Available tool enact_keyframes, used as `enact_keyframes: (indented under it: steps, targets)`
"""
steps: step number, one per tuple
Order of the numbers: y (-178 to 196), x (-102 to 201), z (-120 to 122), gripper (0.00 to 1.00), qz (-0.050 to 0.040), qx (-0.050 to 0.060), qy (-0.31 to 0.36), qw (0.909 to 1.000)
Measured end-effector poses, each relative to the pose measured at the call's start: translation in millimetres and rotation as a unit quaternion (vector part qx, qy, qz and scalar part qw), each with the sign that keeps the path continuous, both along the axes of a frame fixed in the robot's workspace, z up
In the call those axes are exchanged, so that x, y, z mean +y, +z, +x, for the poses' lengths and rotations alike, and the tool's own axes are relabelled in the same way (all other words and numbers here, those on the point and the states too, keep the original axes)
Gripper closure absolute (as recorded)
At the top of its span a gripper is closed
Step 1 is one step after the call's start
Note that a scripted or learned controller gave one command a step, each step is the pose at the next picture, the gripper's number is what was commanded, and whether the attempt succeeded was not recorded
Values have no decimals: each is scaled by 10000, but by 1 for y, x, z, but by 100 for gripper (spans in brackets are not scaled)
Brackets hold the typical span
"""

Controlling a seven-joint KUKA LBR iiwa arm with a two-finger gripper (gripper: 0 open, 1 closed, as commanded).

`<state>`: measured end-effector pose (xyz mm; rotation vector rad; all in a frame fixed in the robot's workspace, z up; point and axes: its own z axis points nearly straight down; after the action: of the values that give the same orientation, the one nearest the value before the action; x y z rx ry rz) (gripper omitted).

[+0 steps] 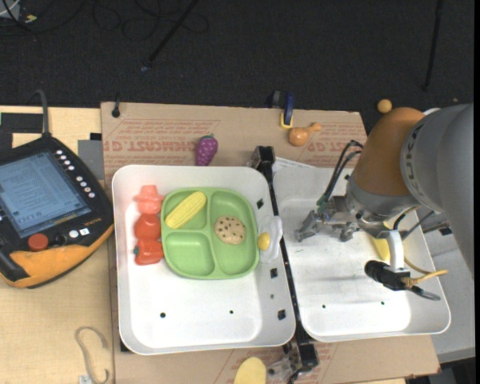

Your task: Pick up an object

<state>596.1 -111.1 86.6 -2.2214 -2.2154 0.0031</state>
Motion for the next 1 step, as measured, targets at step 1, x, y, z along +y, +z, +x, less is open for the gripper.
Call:
enact_keyframes:
  steps: [1]
  targets:
    - [11,-2,0,100,1,-1,-32,10000]
